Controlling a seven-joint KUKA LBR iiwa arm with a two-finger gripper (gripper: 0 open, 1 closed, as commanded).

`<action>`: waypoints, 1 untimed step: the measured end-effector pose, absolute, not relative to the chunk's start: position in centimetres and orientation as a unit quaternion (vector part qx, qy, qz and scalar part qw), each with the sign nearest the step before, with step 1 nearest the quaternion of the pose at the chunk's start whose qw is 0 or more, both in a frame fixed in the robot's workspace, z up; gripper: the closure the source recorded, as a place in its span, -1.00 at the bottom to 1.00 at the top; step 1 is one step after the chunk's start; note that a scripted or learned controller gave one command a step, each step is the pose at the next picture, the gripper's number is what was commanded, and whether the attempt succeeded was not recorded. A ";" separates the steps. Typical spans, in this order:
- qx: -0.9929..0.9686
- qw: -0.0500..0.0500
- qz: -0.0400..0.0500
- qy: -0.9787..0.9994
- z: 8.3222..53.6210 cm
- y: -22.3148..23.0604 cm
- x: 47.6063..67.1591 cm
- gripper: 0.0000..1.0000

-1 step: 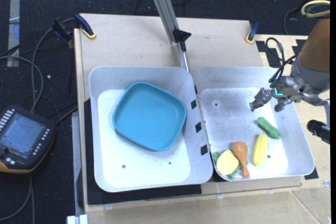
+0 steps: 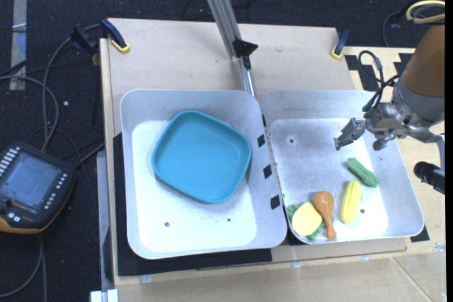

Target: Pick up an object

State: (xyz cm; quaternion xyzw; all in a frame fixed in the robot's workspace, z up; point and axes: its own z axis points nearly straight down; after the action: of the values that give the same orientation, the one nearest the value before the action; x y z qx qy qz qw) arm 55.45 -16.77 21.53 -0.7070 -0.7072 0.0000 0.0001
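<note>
My gripper (image 2: 363,137) hangs over the right bin (image 2: 311,145), near its right side, with its two fingers spread apart and nothing between them. Just below and right of it lies a small green vegetable (image 2: 362,172). Further toward the front of the bin lie a yellow corn cob (image 2: 350,201), an orange-brown drumstick (image 2: 325,208) and a yellow-green fruit slice (image 2: 307,219) with a bit of green leaf at its left.
A turquoise square plate (image 2: 202,155) fills much of the left bin (image 2: 141,223). A slanted metal pole (image 2: 221,0) rises behind the bins. Clamps sit at the bench's rear corners, and a teach pendant (image 2: 28,187) lies on the floor at left.
</note>
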 end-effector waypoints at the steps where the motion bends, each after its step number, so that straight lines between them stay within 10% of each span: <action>1: -0.707 0.002 0.001 -0.707 16.5 -17.5 54.7 -1.00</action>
State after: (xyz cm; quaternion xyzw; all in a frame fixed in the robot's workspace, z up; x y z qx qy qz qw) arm 54.72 -17.53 16.48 -0.7073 -0.7070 0.0013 0.0019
